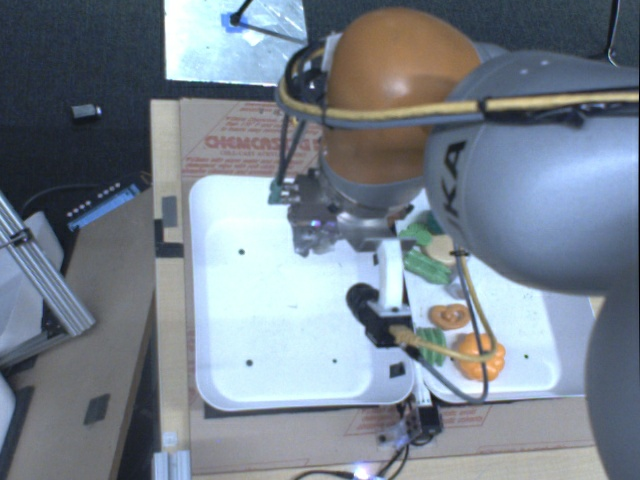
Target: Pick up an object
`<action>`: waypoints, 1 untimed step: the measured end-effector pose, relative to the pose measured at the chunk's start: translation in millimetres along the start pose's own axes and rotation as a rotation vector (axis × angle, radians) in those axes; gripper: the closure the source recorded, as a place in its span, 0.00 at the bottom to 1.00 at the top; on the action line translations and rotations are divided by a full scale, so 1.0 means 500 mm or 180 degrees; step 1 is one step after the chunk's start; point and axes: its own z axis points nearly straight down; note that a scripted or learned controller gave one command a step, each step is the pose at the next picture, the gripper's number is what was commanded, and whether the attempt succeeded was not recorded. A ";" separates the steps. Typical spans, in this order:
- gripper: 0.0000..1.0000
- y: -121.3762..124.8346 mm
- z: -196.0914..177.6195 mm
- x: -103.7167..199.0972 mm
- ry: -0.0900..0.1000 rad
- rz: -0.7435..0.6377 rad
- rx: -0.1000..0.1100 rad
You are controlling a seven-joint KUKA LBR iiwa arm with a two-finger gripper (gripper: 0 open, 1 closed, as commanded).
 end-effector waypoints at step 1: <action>1.00 0.003 -0.204 -0.013 0.0004 0.0003 -0.0008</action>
